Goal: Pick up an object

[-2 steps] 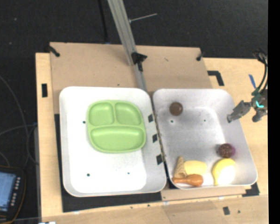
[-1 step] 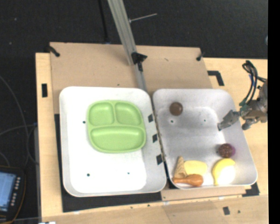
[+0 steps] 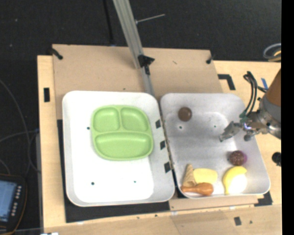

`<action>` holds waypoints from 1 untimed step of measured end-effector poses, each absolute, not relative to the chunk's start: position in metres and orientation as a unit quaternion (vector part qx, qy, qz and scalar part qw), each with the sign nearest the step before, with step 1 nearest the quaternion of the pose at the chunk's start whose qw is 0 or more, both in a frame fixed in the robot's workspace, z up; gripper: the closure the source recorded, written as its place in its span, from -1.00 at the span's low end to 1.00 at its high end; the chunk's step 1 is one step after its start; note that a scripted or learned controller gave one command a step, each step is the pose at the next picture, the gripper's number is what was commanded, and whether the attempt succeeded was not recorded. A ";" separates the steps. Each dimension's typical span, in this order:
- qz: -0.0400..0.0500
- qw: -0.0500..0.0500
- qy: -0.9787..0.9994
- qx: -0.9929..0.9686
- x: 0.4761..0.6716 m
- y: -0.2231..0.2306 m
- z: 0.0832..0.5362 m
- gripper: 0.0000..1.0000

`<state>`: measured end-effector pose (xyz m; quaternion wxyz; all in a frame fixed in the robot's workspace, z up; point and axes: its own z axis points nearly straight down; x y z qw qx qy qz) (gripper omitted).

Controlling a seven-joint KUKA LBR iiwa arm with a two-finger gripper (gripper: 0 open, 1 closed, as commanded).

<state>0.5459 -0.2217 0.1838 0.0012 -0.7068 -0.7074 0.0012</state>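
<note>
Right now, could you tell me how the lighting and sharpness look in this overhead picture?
In the camera view, lighting is even but soft; the right bin shows a greyish sheen on its floor, the left bin reads brighter white. The gripper looks slightly blurred, and small items such as the brown ball lack fine detail; the surrounding floor falls dark.

no legible text, labels, brands or numbers on the bins, bench or objects

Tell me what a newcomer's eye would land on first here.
The bright green divided plate in the left bin stands out first. Next comes the cluster along the right bin's near edge: a yellow lemon, a carrot, a purple ball. The gripper hovers over that bin's right side.
</note>
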 end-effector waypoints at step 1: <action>0.001 0.001 -0.707 -0.707 0.544 -0.216 0.140 -1.00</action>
